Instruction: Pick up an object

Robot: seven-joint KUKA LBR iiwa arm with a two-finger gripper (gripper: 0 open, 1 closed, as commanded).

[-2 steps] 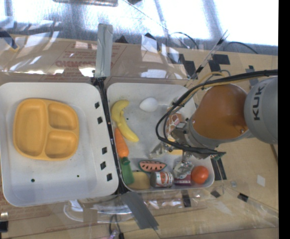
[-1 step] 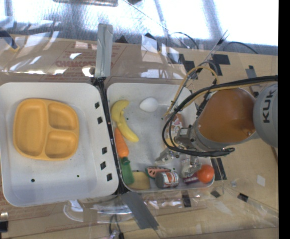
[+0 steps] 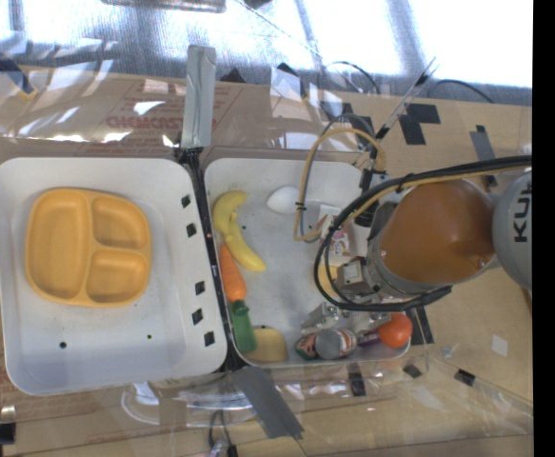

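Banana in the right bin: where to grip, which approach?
Grip the banana mid-body from straight above, fingers across its narrow width. It lies flat, curved, with bare floor on its right; the bin wall and carrot crowd its left and lower end.

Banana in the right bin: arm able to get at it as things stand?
Probably yes. The banana lies uncovered near the right bin's left wall, with bare floor beside it. The carrot sits close below, and the wall may crowd the approach.
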